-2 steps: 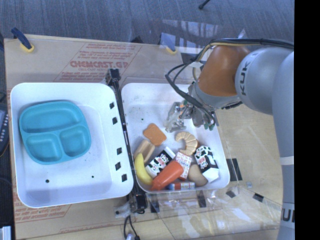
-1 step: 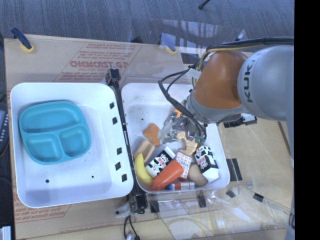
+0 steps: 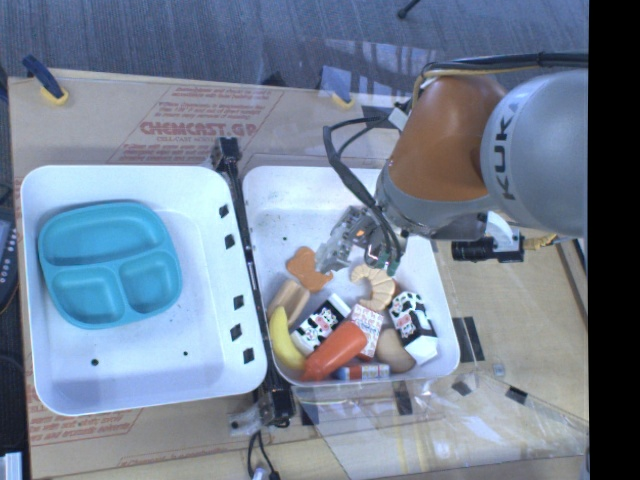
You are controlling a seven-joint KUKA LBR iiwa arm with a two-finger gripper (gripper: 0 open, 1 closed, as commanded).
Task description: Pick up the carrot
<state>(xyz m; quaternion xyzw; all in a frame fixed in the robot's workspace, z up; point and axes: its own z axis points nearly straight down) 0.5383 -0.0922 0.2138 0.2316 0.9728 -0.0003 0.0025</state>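
Your claw [image 3: 358, 240] hung low inside the right bin [image 3: 290, 193], under the big grey and orange arm [image 3: 470, 153]. You could not tell how its tips stood, because the metal parts and wires blurred together there. Nothing showed between them.

Just beside the claw lay a flat tan cookie-shaped toy [image 3: 306, 267], and on its other side a pale, bumpy one [image 3: 378, 286]. Below those sat two little boxes with black and white cow spots [image 3: 322, 325] and [image 3: 411, 326], with hard, square corners.

The carrot [image 3: 336, 351] lay near the front wall of the right bin, well apart from the claw. It was smooth, shiny and orange-red, fat at one end and thin at the other. Its long side ran at a slant: the thick end pointed up and right toward the cow boxes, and the thin tip pointed down and left toward the bin's front corner. A curved yellow banana [image 3: 282, 337] touched it on the left. A thin marker [image 3: 365, 372] lay just below it.

The left bin [image 3: 190, 358] held a smooth blue tray [image 3: 105, 261] with three dips and round corners. Both bins sat on a brown cardboard sheet [image 3: 150, 118] with red print, on the desk.
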